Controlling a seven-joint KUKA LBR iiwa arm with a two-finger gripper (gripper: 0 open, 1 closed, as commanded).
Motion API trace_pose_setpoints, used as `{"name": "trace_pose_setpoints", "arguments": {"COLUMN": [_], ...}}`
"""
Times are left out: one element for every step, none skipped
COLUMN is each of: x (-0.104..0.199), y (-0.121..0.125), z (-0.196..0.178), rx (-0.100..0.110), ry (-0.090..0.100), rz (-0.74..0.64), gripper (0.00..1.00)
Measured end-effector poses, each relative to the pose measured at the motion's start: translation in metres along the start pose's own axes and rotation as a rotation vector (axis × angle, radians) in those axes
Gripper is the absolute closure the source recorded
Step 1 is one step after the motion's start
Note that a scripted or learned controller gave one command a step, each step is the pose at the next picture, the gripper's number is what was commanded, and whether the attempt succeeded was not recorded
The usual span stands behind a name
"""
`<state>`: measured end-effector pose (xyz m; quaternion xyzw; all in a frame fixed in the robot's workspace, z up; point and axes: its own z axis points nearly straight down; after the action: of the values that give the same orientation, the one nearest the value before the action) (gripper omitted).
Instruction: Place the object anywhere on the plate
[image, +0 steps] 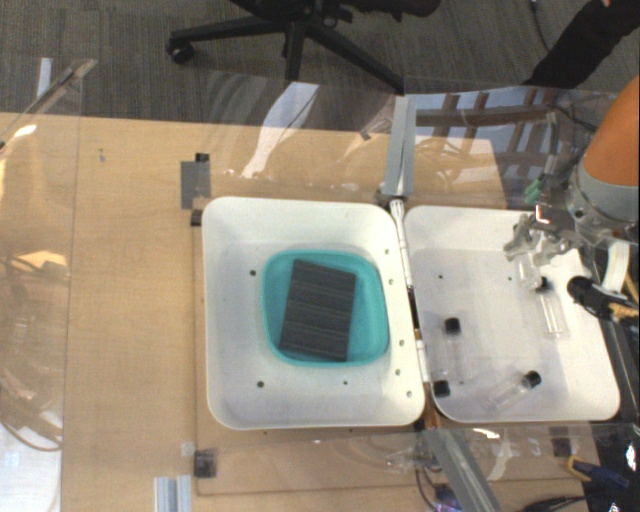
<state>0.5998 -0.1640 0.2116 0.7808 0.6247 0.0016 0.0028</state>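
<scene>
Dark ridged block (318, 310) lies flat on teal plate (375, 305) in left bin (225, 300). Gripper (535, 262) over right bin (600, 395), near its far right corner; nothing seen between its parts; jaw state unclear

Two shallow white bins side by side on wooden bench (100, 300): left bin (230, 385), right bin (480, 235). In right bin, small black piece (452, 325) and clear tube (510, 390) with dark cap. Office chair base (290, 40) on carpet behind bench.

Plate (372, 330): teal plastic, smooth, slight sheen. Object (318, 310): dark grey, ribbed, matt. Bins (230, 300): white plastic, glossy. Worktop (110, 300): pale wood, matt. Screens (470, 130): clear, reflective.
</scene>
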Motion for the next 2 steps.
{"name": "trace_pose_setpoints", "arguments": {"x": [-0.001, 0.002], "y": [0.029, 0.073], "z": [-0.161, -0.226], "rx": [-0.008, -0.008], "ry": [-0.001, -0.001], "rz": [-0.118, -0.265], "gripper": [1.0, 1.0]}}
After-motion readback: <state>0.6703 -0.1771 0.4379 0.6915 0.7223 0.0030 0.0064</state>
